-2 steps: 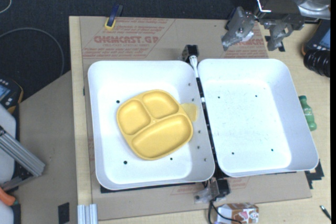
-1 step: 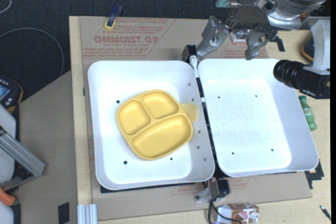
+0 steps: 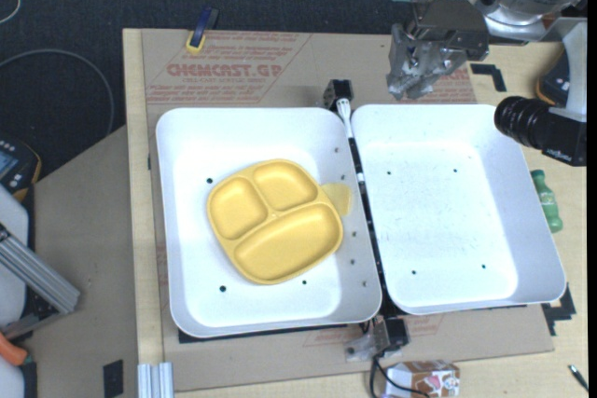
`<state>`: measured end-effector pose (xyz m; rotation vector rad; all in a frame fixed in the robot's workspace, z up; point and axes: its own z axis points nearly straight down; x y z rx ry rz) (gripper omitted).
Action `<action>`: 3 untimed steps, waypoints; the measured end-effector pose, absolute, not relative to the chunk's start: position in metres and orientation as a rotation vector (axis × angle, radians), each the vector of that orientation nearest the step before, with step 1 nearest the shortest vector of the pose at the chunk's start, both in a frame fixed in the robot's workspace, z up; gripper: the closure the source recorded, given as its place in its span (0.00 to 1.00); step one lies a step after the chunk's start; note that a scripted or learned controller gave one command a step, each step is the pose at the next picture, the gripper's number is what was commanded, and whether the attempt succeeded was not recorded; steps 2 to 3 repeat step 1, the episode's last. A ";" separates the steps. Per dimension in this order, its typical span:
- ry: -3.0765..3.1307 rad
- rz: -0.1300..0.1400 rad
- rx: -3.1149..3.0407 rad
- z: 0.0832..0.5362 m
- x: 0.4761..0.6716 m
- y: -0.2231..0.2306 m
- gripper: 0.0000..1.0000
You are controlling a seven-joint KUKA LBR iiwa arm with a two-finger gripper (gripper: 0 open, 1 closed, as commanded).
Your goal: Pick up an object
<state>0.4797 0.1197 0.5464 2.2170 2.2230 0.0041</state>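
Yellow tray (image 3: 273, 221) mid left bin (image 3: 177, 200) | jaws (image 3: 417, 81) beyond right bin (image 3: 522, 228)

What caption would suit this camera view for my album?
Robot claw poised above the far edge of two white bins; a yellow divided plate lies in the left bin.

Yellow divided plate (image 3: 273, 221), 2 white bins (image 3: 183, 200), tan board w/ red lettering (image 3: 224, 68)
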 end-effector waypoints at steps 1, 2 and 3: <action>2.223 -0.017 2.229 0.436 0.478 0.108 1.00; 2.223 -0.017 2.229 0.436 0.478 0.108 1.00; 2.223 -0.017 2.229 0.436 0.478 0.108 1.00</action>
